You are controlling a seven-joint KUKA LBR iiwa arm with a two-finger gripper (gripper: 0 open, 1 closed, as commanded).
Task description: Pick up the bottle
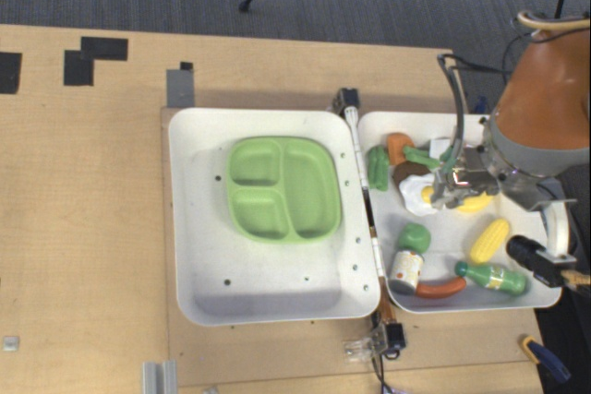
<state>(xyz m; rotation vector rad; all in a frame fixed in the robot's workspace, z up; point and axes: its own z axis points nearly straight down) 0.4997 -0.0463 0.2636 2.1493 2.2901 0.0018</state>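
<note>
Green bottle (492,278) lying on side at right bin (462,302) front edge, beside corn cob (489,240) and sausage (440,289). Gripper (452,185) hovering over fried egg (417,193), well apart from bottle; opening cannot be told, nothing seen held. Approach advised from above, across bottle's narrow width, corn avoided.

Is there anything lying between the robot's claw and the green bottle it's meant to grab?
Yes. The gripper hangs over the upper middle of the right bin, above a fried egg toy. The green bottle lies near the bin's lower edge. A corn cob sits on the path between them, and a banana lies beside the gripper.
</note>
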